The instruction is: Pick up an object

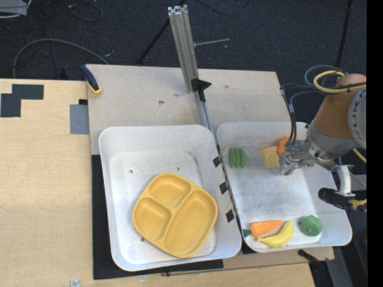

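- Two shallow white bins sat side by side on the bench: left bin (114, 160), right bin (269, 190).
- Left bin held a yellow divided tray (175, 214) with three compartments, lying flat and turned at an angle, toward the bin's near half.
- Arm (335, 115) reached in from the right edge over the right bin's far right part; orange band sat above the wrist.
- Gripper (289, 162) pointed down into the right bin, low over the floor near the far right area.
- Fingers: small and dark against the bin, too blurred to judge the gap between them; could not tell whether they were spread or closed, nor whether anything sat between them.
- A pale yellow block (270, 156) lay just beside the gripper on its left, touching or nearly touching; contact unclear.
- A small orange object (282, 144) showed just behind the block, close against the gripper body; partly hidden.
- A green ribbed object (237, 157) lay near the right bin's left wall, well apart from the gripper.
- Along the near edge of the right bin: a carrot (266, 227) and a banana (277, 237) touching each other, with a round green item (310, 225) near them toward the right corner.
- A metal post (184, 46) rose behind the bins.
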Robot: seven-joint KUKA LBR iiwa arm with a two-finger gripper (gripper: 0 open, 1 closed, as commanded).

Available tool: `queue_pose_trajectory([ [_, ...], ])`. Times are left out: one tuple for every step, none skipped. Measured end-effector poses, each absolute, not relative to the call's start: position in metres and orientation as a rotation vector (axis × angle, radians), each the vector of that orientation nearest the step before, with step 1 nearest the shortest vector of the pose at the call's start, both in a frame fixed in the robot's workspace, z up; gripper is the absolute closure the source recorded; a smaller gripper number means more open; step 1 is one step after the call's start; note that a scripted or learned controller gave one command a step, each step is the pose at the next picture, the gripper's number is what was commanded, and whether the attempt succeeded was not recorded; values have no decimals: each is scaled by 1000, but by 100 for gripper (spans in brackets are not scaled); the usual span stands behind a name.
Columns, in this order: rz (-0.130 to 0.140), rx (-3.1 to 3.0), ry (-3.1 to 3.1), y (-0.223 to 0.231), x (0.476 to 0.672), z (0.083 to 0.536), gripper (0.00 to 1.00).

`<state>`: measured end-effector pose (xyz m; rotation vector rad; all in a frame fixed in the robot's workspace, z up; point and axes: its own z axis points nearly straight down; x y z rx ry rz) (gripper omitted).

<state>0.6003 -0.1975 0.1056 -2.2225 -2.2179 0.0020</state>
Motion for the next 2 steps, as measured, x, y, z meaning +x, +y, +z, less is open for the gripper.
queue_pose_trajectory([
  [-3, -2222, -2225, -196, 606, 168, 100],
  [-4, -2224, -2227, -196, 610, 232, 100],
])
